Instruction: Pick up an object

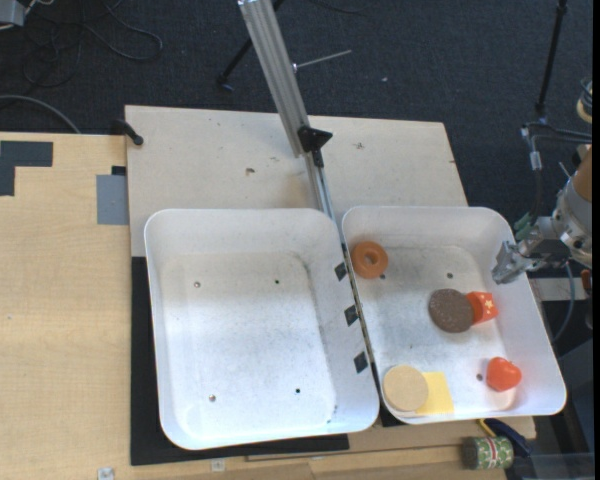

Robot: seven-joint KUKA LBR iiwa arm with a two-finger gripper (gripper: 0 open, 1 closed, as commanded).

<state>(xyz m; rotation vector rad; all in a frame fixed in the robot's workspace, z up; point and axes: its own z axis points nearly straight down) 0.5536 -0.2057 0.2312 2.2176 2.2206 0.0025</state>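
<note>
Gripper: metal two-finger gripper [507, 262], right edge of frame, over the right white bin's [420, 220] rim; grasp state cannot tell.
Nearest object: brown round disc [450, 310], lower left of it, apart.

Grey metal jaws, tan-and-grey wrist housing [583, 193] above, thin dark cables alongside.

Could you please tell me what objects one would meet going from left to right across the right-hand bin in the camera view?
Orange ring → tan round disc → yellow square → brown round disc → orange block → red-orange ball → gripper at the bin's right rim.
</note>
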